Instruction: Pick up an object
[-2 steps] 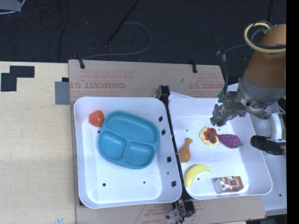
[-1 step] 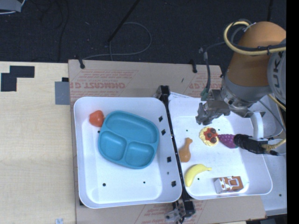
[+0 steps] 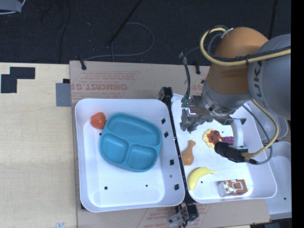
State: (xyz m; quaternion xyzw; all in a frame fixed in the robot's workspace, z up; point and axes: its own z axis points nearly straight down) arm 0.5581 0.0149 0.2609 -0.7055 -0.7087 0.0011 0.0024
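Drumstick (image 3: 188,152) lies exposed below the hand (image 3: 190,122), fingers indistinct.

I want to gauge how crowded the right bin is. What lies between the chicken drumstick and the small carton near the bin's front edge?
In the camera view, the yellow banana lies between the drumstick and the carton, in the right bin.

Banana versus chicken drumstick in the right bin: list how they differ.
The banana is yellow and curved; the drumstick is orange-brown, with a knobbed end. The banana lies crosswise nearer the bin's front edge; the drumstick lies lengthwise, closer to the gripper. Both are toy foods lying flat near the right bin's left wall.
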